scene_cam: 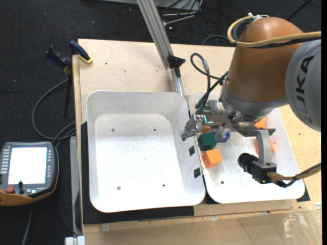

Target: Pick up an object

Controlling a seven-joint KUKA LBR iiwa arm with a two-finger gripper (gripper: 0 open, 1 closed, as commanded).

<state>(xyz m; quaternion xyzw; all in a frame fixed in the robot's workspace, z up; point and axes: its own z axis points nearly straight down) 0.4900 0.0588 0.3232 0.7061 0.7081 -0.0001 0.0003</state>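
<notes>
Two white bins, one orange block, one green block, perhaps more hidden.

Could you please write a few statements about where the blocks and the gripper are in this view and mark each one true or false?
1. The orange block lies in the right bin. True.
2. The green block lies in the left bin. False: it lies in the right bin, just above the orange block.
3. The gripper is over the boundary between the two bins. True.
4. The teach pendant sits inside the left bin. False: it rests off the bench, at the view's left.
5. The arm reaches in from the view's left. False: it comes from the right.
</notes>
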